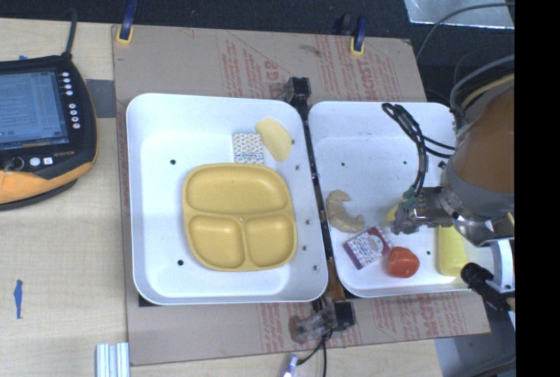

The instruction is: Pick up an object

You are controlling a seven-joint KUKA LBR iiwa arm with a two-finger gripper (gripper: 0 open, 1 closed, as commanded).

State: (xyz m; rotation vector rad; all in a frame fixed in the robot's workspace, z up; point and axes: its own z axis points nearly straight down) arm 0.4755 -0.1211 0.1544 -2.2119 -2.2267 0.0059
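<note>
Hand (408, 216): low over the right bin (367, 126); grip state cannot be told.
Red tomato (402, 262): just below the hand.
Red packet (366, 247): lower left of it.
Tan curved piece (342, 210): to its left.

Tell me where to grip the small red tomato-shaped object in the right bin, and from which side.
Grip the small red tomato-shaped object across its rounded middle, coming straight down from above. It looks low and round, with no handle. The dark red packet lies close on its left, so probably set the fingers along the front-back line.
</note>
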